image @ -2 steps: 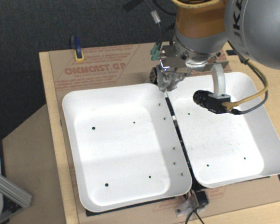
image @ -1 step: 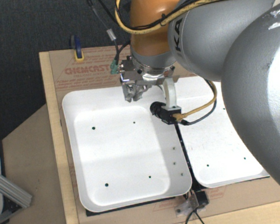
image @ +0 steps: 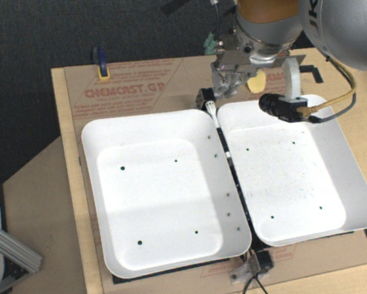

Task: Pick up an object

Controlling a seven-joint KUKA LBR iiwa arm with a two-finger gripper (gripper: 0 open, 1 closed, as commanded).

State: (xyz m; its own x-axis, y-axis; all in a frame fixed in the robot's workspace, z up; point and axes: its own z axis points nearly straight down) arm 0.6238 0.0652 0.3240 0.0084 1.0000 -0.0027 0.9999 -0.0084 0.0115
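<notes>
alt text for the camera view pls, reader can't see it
A grey robot arm with an orange band reaches in from the right, its gripper above the far edge where two shallow white bins meet. The left bin and right bin sit side by side on a brown board.

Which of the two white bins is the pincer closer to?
The right shallow white plastic bin: the pincer hovers by its far-left corner; the left bin lies farther.

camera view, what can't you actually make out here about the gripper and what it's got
- Gripper fingers: camera view, tucked under the wrist and arm, too cluttered to read.
- Pale yellow thing beside the gripper: partly hidden by the wrist, too small to identify or tell if held.
- Arm's upper part: cut off by the top and right edges.
</notes>
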